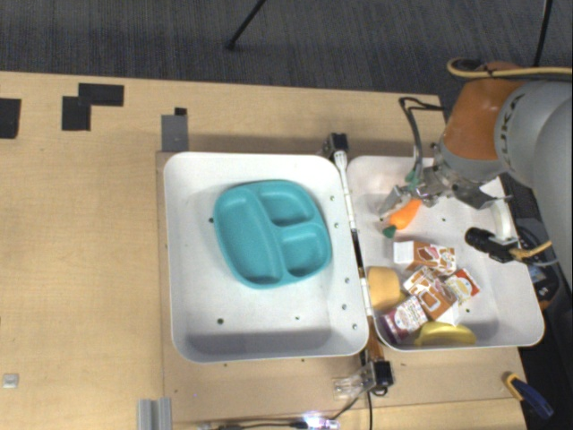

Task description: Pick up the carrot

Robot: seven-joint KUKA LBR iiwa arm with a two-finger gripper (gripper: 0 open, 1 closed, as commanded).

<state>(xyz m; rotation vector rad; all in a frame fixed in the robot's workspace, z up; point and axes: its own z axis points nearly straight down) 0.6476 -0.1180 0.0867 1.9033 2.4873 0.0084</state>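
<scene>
Gripper [414, 189] hovering just up-right of small orange carrot [405, 215]; grip state unreadable; carrot's long axis slanting down-left, green tip farthest.

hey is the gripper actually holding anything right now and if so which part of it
It cannot be told for sure. The gripper is right at the upper, thick end of the carrot in the right bin, but the view doesn't show the carrot between its fingers.
</scene>
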